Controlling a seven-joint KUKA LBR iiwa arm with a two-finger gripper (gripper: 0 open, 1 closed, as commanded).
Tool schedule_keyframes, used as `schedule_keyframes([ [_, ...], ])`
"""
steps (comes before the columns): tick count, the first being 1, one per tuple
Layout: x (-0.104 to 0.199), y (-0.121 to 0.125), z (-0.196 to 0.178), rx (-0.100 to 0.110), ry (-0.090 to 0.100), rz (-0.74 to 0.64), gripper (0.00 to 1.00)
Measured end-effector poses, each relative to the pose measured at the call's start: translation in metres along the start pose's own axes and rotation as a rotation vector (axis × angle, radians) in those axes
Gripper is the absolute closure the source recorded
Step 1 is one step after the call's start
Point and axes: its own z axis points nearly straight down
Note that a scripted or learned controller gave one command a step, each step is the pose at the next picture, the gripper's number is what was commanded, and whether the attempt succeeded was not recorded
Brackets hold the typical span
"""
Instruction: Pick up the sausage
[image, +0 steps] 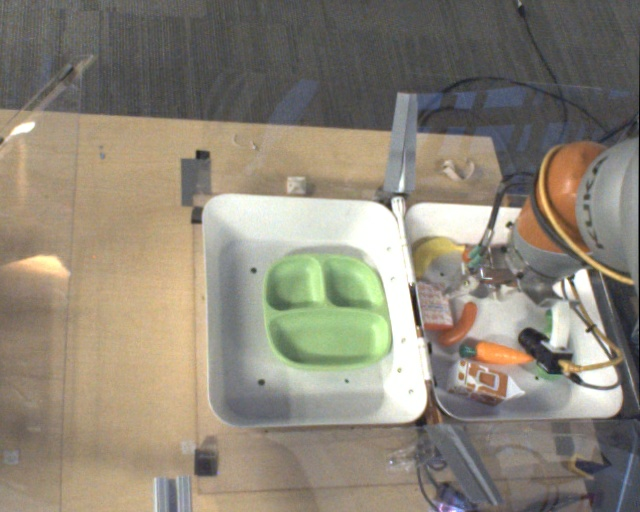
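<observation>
Toys lie in the right bin (600, 405), with the sausage (458, 323) as the marker. Nearest the camera, below the sausage, sits a small brown box (483, 380). Just right of that lies a carrot (497, 352). The sausage rests slanted near the bin's left wall, touching a red and white packet (433, 304). Farther back sits a yellow toy (437, 254). The gripper (481, 268) hangs just above and right of the sausage. Whether its fingers are open, I cannot tell. Left of the sausage, the other bin (230, 300) holds a green tray (326, 308).
</observation>
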Motion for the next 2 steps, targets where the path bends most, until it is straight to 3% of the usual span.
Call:
schedule_keyframes([
  [1, -0.002, -0.034, 0.001, 0.009, 0.014, -0.038, 0.00],
  [2, -0.002, -0.030, -0.012, 0.000, 0.012, -0.041, 1.00],
])
